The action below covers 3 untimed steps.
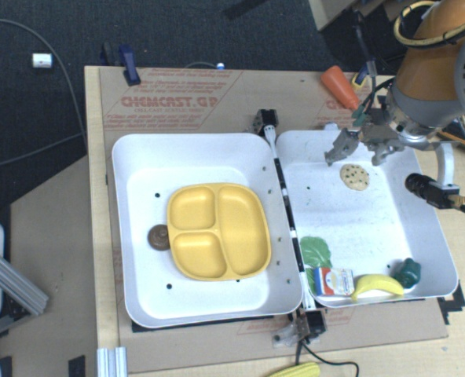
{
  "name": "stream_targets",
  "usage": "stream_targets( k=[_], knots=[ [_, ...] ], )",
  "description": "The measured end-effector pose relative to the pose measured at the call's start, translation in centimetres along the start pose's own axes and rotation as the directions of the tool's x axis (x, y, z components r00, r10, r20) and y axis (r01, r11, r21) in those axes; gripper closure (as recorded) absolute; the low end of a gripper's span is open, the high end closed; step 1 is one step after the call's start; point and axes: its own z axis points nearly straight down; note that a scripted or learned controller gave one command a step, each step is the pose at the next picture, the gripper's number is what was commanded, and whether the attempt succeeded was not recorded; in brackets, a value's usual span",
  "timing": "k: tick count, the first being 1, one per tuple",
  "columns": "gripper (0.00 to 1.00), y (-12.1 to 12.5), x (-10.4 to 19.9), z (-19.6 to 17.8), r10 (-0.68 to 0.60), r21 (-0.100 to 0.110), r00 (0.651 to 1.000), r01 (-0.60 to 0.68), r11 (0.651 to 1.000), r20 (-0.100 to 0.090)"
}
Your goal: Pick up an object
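The robot's hand, fingers spread open and gripping nothing, hangs over the far end of the right bin, with a round cookie lying just below it, slightly nearer the camera.

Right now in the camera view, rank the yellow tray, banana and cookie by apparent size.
1. Yellow tray, clearly largest.
2. Banana.
3. Cookie, smallest.

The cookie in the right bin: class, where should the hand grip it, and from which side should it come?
Grip the cookie across its round rim, coming straight down from above. It lies flat on the bin floor with bare space around it, so probably only the edge offers a hold. The hand hovers beside it.
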Motion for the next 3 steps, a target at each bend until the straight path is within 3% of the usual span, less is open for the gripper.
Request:
stream_targets(
  k=[1, 2, 3],
  knots=[
    [0.0, 1.9, -3.0, 12.5, 0.0, -0.006, 1.0, 0.0, 1.0, 0.002],
    [0.0, 5.7, -6.6, 12.6, 0.0, -0.004, 1.0, 0.0, 1.0, 0.002],
    [0.0, -1.7, -11.8, 12.7, -0.004, -0.001, 1.0, 0.004, 1.0, -0.007]
  ],
)
